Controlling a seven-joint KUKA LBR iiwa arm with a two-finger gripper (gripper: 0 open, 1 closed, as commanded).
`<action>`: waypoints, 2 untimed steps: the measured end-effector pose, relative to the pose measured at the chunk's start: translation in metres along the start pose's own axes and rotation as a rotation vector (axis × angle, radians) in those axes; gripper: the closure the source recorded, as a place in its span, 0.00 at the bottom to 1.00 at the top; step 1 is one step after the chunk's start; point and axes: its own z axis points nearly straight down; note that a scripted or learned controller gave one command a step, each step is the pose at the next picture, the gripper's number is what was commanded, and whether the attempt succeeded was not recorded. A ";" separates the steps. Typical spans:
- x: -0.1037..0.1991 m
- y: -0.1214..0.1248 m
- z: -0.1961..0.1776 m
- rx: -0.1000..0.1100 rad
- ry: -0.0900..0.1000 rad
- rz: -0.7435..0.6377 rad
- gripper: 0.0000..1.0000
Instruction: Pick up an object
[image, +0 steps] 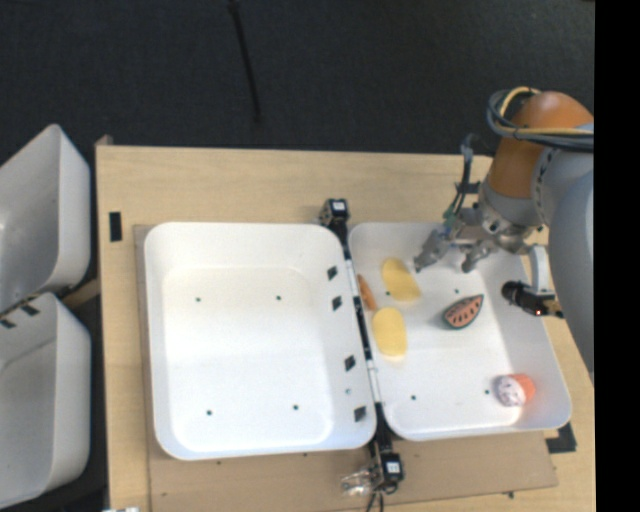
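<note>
The nearest candidate, a yellow piece (401, 280), lies in the right bin (530, 350) just below and left of my fingers (428, 254), which I see spread apart with nothing between them. A second yellow piece (390, 333) sits further down, an orange sliver (367, 293) hugs the divider (358, 320), and a watermelon slice (463, 312) lies below and slightly right. The pink ball (511, 390) is well away near the lower corner. My worry: the gripper (452, 250) hovers over bare floor, so a straight drop closes on nothing. Aiming at the sliver risks hitting the rim.
</note>
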 end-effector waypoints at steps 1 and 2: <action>-0.037 -0.068 0.004 -0.015 -0.002 -0.003 0.00; -0.003 -0.051 0.003 -0.022 0.000 -0.012 0.00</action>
